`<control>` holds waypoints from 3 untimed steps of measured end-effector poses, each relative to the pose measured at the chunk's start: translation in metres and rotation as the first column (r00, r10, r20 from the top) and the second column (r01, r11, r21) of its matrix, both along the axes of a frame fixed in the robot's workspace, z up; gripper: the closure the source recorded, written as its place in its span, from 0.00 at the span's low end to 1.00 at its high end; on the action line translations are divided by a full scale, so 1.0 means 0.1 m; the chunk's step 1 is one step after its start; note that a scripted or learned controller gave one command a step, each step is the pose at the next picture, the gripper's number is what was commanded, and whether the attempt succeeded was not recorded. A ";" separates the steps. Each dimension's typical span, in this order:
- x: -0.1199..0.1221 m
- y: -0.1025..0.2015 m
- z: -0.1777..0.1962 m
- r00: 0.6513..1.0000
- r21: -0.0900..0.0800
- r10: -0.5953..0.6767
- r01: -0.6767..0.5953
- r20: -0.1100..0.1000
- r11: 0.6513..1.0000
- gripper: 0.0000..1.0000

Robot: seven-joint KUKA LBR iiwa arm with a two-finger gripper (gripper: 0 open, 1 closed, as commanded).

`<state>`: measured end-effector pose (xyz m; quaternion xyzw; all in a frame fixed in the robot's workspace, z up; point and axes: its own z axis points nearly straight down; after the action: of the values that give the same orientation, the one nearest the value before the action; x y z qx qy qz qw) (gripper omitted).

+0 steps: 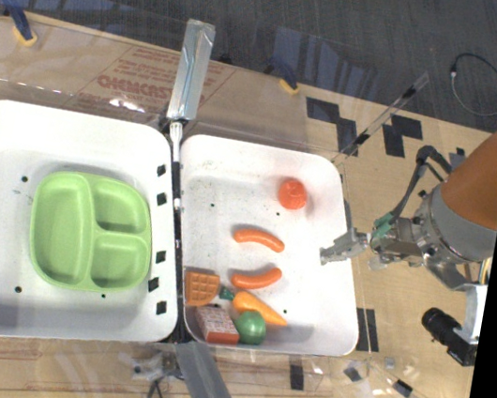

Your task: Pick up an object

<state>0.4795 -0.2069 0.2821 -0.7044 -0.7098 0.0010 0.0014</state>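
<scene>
The right bin holds several toy foods. A red round piece lies near its back right. An orange sausage rests in the middle, with a second one just below it. Along the front wall huddle a brown waffle, an orange carrot, a green ball and a pink-red box. My gripper hangs over the bin's right rim, to the right of the upper sausage and apart from every item. Nothing shows in its grasp.
The left bin carries a green divided plate. A metal bar rises behind the wall between the bins. Black tape marks dot the bench at the right.
</scene>
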 end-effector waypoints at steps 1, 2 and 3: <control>0.19 0.54 -1.64 0.991 0.002 0.132 -0.132 -0.003 0.991 0.00; 0.41 0.64 -1.59 0.993 0.000 0.120 -0.120 0.001 0.993 0.00; 0.61 0.59 -1.91 0.995 -0.001 0.104 -0.104 0.002 0.995 0.00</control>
<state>0.5401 -0.1477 0.0915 -0.6665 -0.7455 0.0005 0.0002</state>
